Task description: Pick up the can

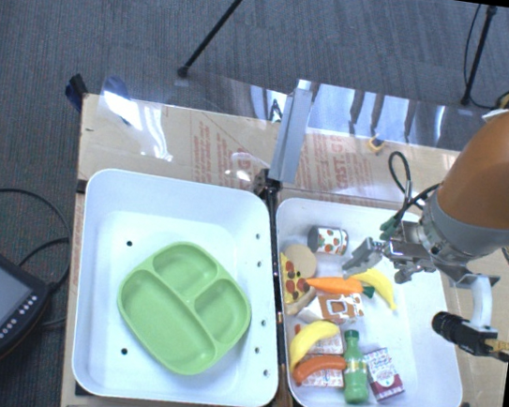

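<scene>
1. Taking the can (329, 240) as the landmark: it lies on its side at the far end of the right bin (428, 371), its red-and-white label facing up, nothing gripping it.
2. Nearest the camera, well on the near side of the can, a green bottle (357, 367), a hot dog (316, 368), a small red carton (387, 374) and a banana (312, 336) crowd together at the bin's front.
3. Closer to the can, just on its near side, sit an orange carrot (334, 284), a little house-shaped box (343, 308) and a pizza slice (295, 275), with a second banana (379, 283) to the can's near right.
4. The end effector (372, 254) hangs just to the right of the can, low over the bin; its fingers look spread apart and bare, so I read it as released, grasping nothing.
5. To the can's left, in the other bin (100, 222), rests a green divided plate (184, 306), well apart.
6. Risks, as I judge them: the can is round and lying down, so a touch from one finger could roll it toward the bin wall; a descent slightly near of the can could close on the carrot or the second banana instead; fingers set along the can's length may slip off its ends
</scene>
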Robot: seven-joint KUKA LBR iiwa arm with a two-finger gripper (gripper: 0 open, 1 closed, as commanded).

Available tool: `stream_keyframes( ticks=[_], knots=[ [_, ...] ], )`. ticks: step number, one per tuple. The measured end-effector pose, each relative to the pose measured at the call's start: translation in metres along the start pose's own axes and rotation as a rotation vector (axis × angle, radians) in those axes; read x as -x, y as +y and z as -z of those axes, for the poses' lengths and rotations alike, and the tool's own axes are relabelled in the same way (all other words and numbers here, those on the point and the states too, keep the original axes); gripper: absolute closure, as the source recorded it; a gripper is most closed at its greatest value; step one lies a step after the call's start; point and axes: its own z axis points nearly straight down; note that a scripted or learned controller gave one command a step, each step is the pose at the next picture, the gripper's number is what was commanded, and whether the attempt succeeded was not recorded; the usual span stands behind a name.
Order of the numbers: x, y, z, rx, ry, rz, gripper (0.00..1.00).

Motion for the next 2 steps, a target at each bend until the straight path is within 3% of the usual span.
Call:
stream_keyframes(
  ticks=[1,2],
  knots=[
    [-0.067,0.024,0.109,0.005,-0.003,0.18,0.0],
    [-0.18,0.053,0.211,0.003,-0.005,0.112,0.0]
  ],
)
